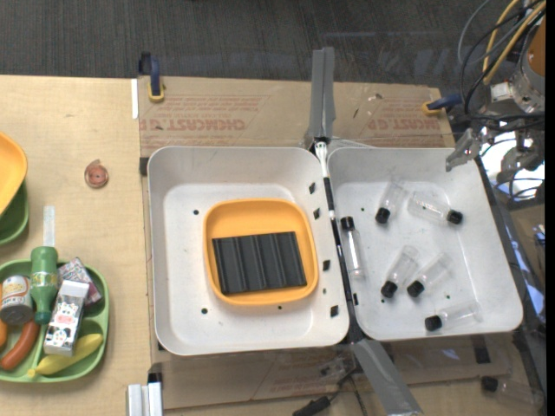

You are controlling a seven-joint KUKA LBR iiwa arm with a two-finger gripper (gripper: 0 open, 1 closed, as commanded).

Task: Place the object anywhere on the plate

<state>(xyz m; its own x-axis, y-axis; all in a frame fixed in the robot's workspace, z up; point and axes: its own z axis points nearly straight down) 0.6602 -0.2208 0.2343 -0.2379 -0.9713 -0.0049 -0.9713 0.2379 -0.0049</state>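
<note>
The grey arm's pincer (520, 94) hangs at the far right above the right white bin (494, 306); its opening cannot be told. A ridged black rectangular block (260, 262) lies on the square orange plate (217, 228) in the left white bin (173, 258) on the wooden desk (69, 128).

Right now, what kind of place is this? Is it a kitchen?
Probably a robot test bench, not a kitchen: two white bins side by side, clear vials scattered in one, an orange plate in the other, toy food nearby.

floor (260, 7): dark grey carpet | bench (69, 128): light wood | cardboard sheet (225, 115) under bins
</note>
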